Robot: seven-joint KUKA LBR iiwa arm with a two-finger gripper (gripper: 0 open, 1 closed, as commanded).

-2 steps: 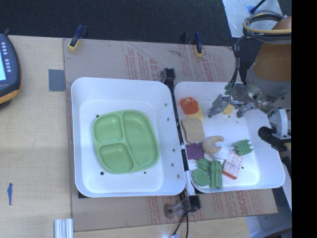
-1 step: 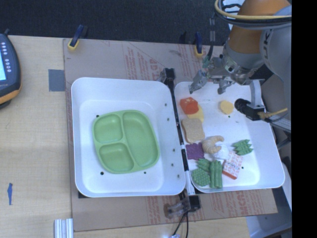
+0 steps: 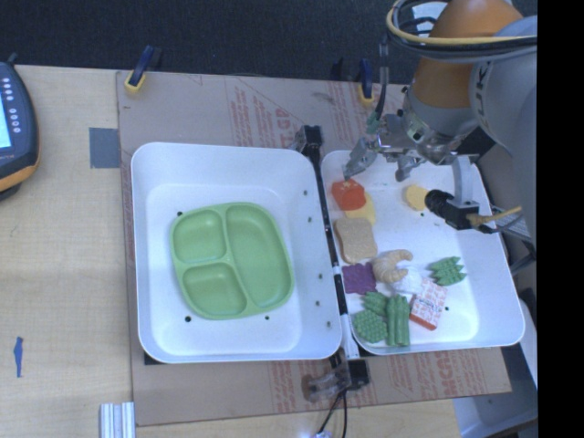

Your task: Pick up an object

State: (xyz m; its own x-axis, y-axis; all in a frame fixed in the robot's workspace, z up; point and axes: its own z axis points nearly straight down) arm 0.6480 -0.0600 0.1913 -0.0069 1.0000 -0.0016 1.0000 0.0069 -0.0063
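Two white bins sit side by side. The left bin [image 3: 146,245] holds a green tray [image 3: 232,260] with three parts. The right bin [image 3: 497,281] holds toy food: a red tomato [image 3: 348,192], a slice of bread [image 3: 356,240], a purple piece [image 3: 358,278], and green beans [image 3: 397,320] at the near side. The gripper [image 3: 385,160] hangs over the far left part of the right bin, just above the tomato, with its fingers spread and nothing between them.

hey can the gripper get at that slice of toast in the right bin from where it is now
Probably yes. The toast lies flat and uncovered below the gripper, though the orange piece and a purple piece crowd its ends.
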